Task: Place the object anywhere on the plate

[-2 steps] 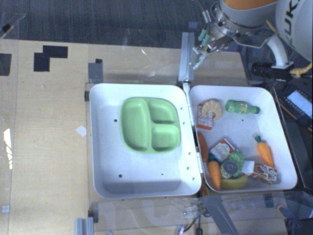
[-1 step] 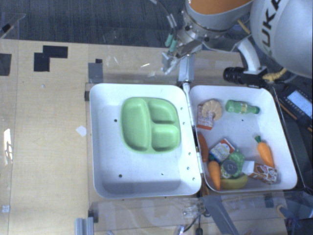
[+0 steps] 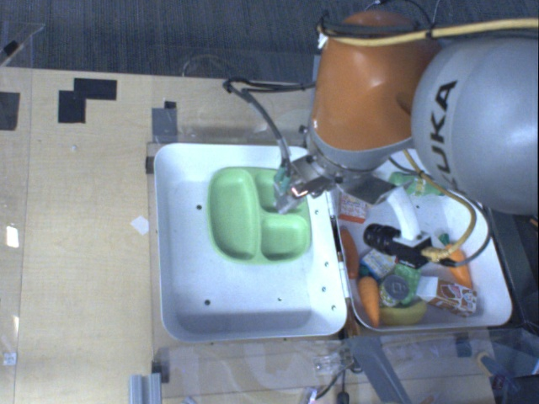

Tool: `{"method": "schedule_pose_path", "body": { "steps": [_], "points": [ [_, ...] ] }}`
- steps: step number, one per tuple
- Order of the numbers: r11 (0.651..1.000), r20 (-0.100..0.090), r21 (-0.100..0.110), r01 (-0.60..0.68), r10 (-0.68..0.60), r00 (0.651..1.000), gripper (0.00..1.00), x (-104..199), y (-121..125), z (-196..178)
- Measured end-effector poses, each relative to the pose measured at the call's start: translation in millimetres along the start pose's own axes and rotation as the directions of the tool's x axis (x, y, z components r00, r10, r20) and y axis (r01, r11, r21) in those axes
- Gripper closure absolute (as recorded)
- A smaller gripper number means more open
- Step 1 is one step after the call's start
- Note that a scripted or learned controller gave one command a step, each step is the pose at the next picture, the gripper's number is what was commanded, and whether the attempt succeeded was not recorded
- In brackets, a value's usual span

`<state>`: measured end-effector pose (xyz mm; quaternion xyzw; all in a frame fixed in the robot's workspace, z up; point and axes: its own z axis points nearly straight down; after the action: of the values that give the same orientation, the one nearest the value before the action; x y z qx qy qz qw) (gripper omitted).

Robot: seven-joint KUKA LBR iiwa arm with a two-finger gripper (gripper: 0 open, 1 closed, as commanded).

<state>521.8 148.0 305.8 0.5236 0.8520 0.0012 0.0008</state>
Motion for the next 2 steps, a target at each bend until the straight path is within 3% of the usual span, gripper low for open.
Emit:
{"method": "schedule_pose_path", "body": {
  "steps": [1,2],
  "points": [
    [0.997,0.000,-0.001,-0.074,0.074,0.997,1.00,-20.6,-49.0,24.0],
    [0.997,0.000,-0.001,-0.074,0.074,0.997,0.00,-20.8,-49.0,23.8]
  ]
}}
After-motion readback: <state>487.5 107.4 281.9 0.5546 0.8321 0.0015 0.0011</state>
